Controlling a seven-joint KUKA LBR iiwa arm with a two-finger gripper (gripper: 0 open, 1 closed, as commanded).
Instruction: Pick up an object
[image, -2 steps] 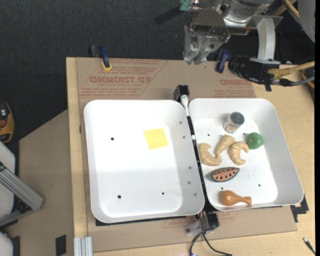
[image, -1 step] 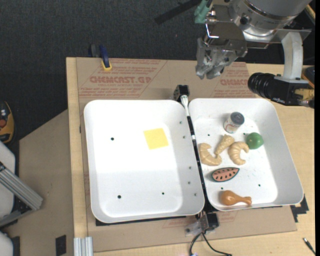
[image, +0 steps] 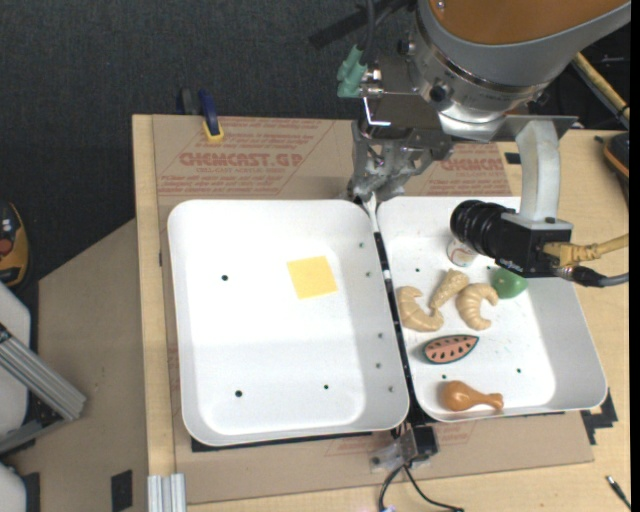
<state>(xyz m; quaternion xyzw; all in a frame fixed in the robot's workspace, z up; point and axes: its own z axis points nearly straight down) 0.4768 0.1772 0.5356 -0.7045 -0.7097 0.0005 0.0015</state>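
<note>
Our gripper (image: 372, 190) hangs above the far edge of the two bins, right at the seam between them; we cannot tell its state. We see a yellow square slice (image: 312, 277) lying alone in the left bin (image: 200, 330), towards its far right part. In the right bin (image: 570, 350) lie three croissants (image: 445, 302) near the middle, a watermelon slice (image: 450, 348) just nearer, and a drumstick (image: 468, 398) by the near edge.

Flat yellow square (image: 312, 277) in left bin; croissants (image: 420, 309), melon slice (image: 450, 348), drumstick (image: 468, 397) in right.
</note>
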